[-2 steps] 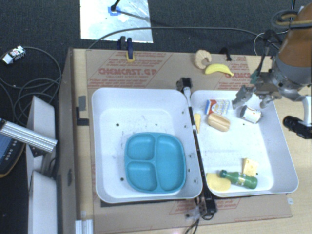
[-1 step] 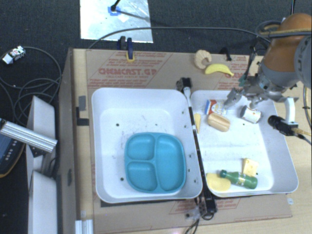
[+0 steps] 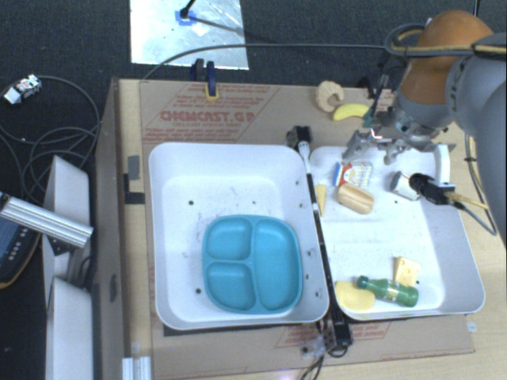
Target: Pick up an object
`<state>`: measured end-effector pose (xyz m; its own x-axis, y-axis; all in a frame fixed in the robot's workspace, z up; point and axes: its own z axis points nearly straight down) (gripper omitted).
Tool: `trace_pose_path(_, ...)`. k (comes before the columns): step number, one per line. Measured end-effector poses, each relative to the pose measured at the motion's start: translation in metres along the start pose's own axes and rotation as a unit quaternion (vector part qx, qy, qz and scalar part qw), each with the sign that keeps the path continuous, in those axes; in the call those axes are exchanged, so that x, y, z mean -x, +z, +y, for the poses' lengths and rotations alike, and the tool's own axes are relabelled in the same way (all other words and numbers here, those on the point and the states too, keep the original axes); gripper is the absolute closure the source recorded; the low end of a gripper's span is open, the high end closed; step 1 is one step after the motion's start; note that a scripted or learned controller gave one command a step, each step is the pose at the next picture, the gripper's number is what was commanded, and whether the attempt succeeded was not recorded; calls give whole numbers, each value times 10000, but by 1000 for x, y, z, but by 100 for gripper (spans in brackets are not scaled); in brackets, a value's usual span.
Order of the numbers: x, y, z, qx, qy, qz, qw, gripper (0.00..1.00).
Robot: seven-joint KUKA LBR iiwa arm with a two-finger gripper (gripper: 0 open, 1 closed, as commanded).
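Note:
My gripper hovers over the far end of the right bin, its two fingers apart with nothing between them. Just below it lies a small white carton with red and blue print, and a tan bread roll lies in front of that. A thin yellow strip rests against the bin's left wall. At the near end are a green bottle on its side, a pale yellow disc and a holed cheese wedge.
The left bin holds a blue divided plate. A banana and a beige ring-shaped thing lie on the cardboard behind the right bin. Cables and grey gear lie to the left of the bench.

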<state>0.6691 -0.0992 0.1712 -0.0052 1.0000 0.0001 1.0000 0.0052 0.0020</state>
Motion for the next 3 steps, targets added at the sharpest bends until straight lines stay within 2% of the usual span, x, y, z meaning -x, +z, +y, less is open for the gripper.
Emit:
trace_pose_path(1, -7, 7, 0, 5, -3, -4, 10000, 0)
trace_pose_path(2, 9, 41, -1, -5, 18, -7, 10000, 0)
trace_pose_path(3, 5, 87, -1, -3, 9, -8, 10000, 0)
